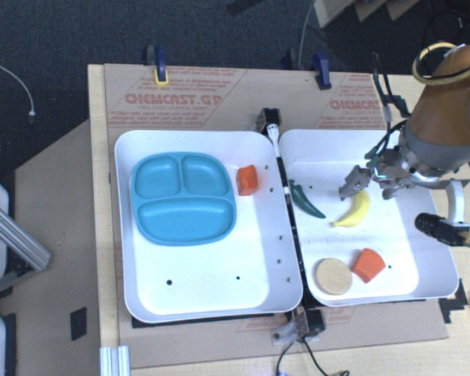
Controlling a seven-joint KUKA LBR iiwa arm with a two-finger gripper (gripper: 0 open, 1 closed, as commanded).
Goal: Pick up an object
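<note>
My gripper [372, 187] hangs over the right bin [431, 288], open, with nothing between its fingers. Its left finger [352, 185] and right finger are spread apart just above a yellow banana [354, 211], which lies on the bin floor. Left of the banana lies a dark green pepper [305, 200]. Nearer the front of this bin sit a red-orange block [368, 265] and a tan round disc [333, 276]. In the left bin [211, 288] are a blue divided plate [184, 197] and a small orange block [247, 179].
The arm's grey and orange wrist [442, 108] comes in over the right bin's far right corner. A black fitting [442, 227] sticks out by the bin's right wall. Two blue clamps [158, 61] grip the board's far edge.
</note>
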